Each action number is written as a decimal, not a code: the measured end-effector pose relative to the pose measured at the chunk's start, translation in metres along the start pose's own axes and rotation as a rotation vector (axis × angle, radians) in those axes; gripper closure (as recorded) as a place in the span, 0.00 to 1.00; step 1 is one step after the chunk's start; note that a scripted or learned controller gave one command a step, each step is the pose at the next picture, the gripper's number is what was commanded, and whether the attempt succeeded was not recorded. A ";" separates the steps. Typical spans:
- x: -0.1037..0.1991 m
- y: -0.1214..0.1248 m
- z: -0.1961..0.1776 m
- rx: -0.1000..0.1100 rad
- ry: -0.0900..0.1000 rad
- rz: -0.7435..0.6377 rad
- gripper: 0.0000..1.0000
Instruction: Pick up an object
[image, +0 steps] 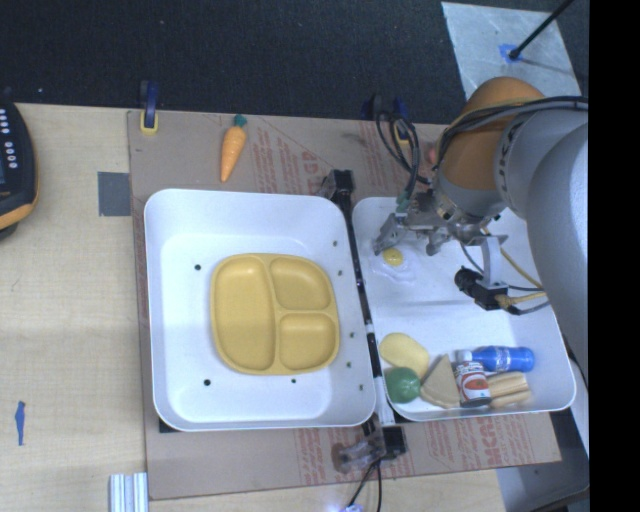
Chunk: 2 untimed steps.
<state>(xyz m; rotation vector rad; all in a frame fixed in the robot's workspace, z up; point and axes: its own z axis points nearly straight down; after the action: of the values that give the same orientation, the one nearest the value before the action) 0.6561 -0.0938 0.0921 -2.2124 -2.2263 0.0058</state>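
Note:
My gripper (409, 244) hangs over the far left corner of the right bin (545, 325), fingers spread apart and nothing between them. A small yellow object (393, 257) lies on the bin floor just under the left fingertip (384, 241); whether they touch I cannot tell. Along the bin's near edge lie a yellow lemon-like piece (403, 350), a green ball (402, 384), a tan wedge (437, 382), a small red-labelled bottle (470, 380), a blue bottle (503, 358) and a tan stick (507, 390).
The left bin (175, 300) holds a yellow divided plate (275, 312). A toy carrot (232, 148) lies on the cardboard behind the bins. A black handheld device (14, 165) sits at the far left. Cables and a black connector (482, 288) trail from the wrist.

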 end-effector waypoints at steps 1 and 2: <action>-0.002 0.000 0.000 -0.001 0.000 0.003 0.00; -0.016 0.000 0.000 -0.004 -0.001 0.004 0.00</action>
<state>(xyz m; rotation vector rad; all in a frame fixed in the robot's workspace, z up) 0.6563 -0.1098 0.0923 -2.2193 -2.2241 0.0031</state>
